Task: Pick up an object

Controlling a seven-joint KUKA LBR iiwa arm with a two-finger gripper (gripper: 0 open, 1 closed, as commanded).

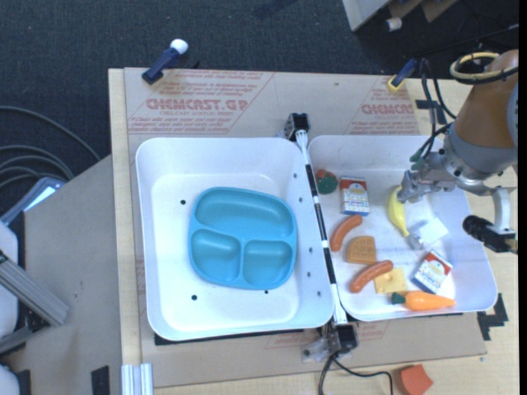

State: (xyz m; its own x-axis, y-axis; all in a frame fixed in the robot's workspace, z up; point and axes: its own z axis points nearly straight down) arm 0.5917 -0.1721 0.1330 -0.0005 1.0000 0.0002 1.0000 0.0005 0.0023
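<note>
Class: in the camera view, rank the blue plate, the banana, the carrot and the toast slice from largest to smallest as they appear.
1. Blue plate
2. Banana and carrot: alike, not ranked
3. Toast slice

"CHEMCAST GP" in red, printed twice on the bench board (198,103), the right-hand print probably identical

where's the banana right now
The banana lies in the right bin, toward its upper middle, just right of the small red-and-white carton and directly below the tool.
</note>
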